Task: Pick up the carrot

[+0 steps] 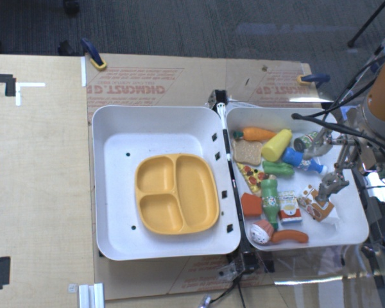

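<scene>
Against the right bin's [346, 236] far wall: carrot [259, 134], lying flat, touching bread [248, 152] and a yellow bottle [276, 144]. Well apart, over the bin's right side: gripper [327, 191], spread, pinching nothing, above a small carton [317, 205]. Left bin [115, 236]: yellow divided plate [177, 193].

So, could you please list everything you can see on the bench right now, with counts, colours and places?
carrot: 1, orange, far-left corner of right bin
right bin: 1, white, holds the toy food
left bin: 1, white, beside right bin
divided plate: 1, yellow, in left bin
yellow bottle: 1, beside carrot
bread slice: 1, tan, below carrot
blue bottle: 1, middle of right bin
green bottle: 1, right bin
sausage: 1, red, near edge of right bin
clamps: 2, blue and yellow, far cardboard edge
gripper: 1, metal, above right bin's right side
</scene>
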### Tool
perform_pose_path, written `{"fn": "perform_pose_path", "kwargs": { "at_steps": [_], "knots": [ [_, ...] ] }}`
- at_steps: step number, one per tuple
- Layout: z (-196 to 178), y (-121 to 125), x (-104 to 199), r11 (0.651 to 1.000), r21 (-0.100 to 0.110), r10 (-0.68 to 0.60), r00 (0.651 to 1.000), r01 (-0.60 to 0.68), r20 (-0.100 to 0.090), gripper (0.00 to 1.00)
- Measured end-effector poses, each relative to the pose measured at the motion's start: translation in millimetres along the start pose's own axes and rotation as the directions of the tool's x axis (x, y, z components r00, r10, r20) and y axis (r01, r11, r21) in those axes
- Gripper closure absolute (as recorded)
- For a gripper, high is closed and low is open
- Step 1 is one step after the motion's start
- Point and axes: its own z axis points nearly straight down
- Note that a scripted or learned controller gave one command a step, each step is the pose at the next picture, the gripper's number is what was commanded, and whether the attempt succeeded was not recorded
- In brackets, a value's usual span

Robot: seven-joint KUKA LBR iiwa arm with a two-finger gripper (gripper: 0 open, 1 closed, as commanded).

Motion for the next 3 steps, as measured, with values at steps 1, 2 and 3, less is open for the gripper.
{"fn": "perform_pose_path", "kwargs": {
  "at_steps": [1, 2, 3],
  "knots": [
    [-193, -8, 6, 0.972, 0.001, 0.235, 0.972, -0.235, 0.005, 0.00],
    [-204, -35, 15, 1.000, 0.002, -0.009, 1.000, 0.009, 0.004, 0.00],
    [-216, -75, 11, 0.760, 0.003, -0.650, 0.760, 0.650, 0.003, 0.00]
  ]
}}
